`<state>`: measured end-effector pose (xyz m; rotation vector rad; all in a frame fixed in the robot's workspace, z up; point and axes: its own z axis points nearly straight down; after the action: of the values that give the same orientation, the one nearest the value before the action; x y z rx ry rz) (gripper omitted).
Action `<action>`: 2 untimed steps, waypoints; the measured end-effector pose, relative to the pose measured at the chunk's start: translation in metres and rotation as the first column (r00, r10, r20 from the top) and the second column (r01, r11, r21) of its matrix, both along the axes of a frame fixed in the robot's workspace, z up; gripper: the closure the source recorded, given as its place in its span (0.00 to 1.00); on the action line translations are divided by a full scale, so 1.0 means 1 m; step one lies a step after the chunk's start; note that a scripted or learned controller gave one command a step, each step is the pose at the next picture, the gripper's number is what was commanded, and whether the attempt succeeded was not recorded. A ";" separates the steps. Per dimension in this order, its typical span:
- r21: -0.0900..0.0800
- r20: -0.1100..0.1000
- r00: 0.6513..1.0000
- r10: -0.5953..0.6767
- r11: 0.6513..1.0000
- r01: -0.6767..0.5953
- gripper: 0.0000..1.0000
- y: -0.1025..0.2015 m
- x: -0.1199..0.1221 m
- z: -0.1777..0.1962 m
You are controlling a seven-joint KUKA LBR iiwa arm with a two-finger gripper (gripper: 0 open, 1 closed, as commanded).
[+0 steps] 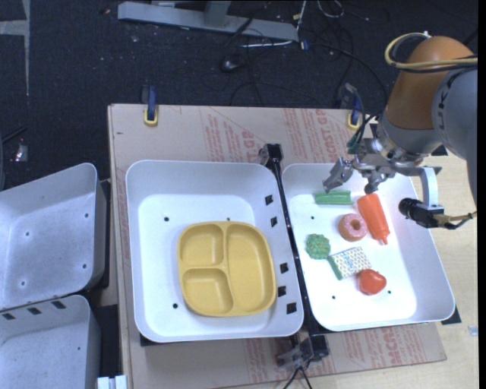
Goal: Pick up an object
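Bench: a pale board [197, 133] printed with faded red lettering, held by a blue clamp [151, 106] at its far left edge and another clamp [352, 106] at far right.
Room: dark speckled floor [76, 53] beyond the bench, with loose black cables [250, 49] and a grey metal bar [205, 19] lying on it; spare white bins [45, 228] stacked at the left.
Left bin: shallow glossy white tub [144, 251] with rounded corners, holding a matte yellow divided plate [226, 268] with three compartments, near its middle.
Right bin: same white tub [433, 296], just beside the left one, a black divider strip [288, 235] between them.
Objects in right bin: a flat green bar [332, 198] at the far side; an orange carrot [373, 216], smooth and tapered, just right of it; a pink ring doughnut [352, 226] touching the carrot's side; a knobbly green broccoli [318, 245]; a checked blue-and-white packet [352, 262] with a green edge; a glossy red tomato-like piece [372, 283] nearest the camera.
Arm: grey with a rounded orange band [429, 72], reaching in from the right.
Gripper: [357, 176] hangs over the bin's far edge, above the green bar and the carrot's top; its two dark fingers are spread apart with nothing between them.
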<state>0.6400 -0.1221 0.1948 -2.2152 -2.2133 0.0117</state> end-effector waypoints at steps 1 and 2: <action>-0.002 0.012 1.000 0.002 1.000 -0.002 0.00 0.000 0.003 0.007; -0.002 0.008 1.000 0.005 1.000 -0.005 0.00 0.007 0.008 -0.052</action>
<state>0.6481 -0.1147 0.1428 -2.2148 -2.2230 0.0048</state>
